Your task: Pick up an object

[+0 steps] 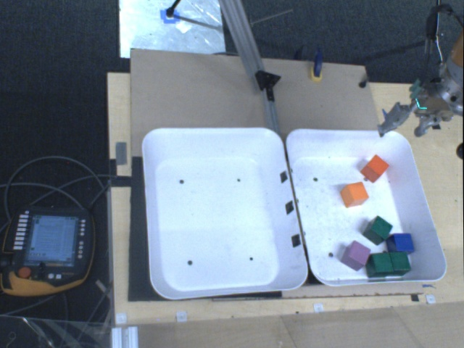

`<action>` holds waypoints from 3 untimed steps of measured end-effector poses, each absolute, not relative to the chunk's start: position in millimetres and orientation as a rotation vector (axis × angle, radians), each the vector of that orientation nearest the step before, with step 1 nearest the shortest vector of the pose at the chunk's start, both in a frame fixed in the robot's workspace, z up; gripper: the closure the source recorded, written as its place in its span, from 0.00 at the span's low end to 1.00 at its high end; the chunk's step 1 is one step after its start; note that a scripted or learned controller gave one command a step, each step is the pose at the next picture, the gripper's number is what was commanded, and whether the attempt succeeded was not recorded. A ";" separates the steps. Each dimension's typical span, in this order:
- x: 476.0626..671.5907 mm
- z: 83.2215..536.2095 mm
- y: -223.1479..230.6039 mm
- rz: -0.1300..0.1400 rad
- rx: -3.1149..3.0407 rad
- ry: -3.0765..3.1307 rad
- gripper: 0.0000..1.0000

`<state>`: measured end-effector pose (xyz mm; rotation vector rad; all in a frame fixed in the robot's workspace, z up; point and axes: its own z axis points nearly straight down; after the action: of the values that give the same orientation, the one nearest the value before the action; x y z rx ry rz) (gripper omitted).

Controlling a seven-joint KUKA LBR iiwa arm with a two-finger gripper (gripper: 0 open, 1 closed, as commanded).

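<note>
Still to do: choose a block and come down on it

Six blocks sit in the right bin [424, 216]. Two orange ones lie apart from the rest in its upper half: one tilted orange block [375, 168] near the far right, a second orange block [354, 193] just below and left of it. Lower down, a cluster: a dark green block [378, 229], a blue block [400, 243], a purple block [356, 254] and a larger green block [387, 264] pressed close against the near wall. The left bin [156, 194] lies beside it.

The gripper [407, 119] hangs above the right bin's far right corner, fingers spread apart, nothing between them.

Judgement: the upper orange block is nearest and has open floor around it, so it looks the safest target. Its turned faces call for wrist rotation so the fingers meet flat sides. The clustered blocks look risky; a finger would likely land on a neighbour or the wall.
</note>
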<state>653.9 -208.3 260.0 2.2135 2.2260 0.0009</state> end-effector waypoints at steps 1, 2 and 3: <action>653.8 260.1 -208.7 0.000 2.214 2.225 0.00; 650.9 198.1 -207.8 -0.004 2.220 2.226 0.00; 649.3 136.8 -202.1 -0.003 2.218 2.228 0.00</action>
<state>649.3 -202.1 136.8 2.2182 2.2284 -0.0032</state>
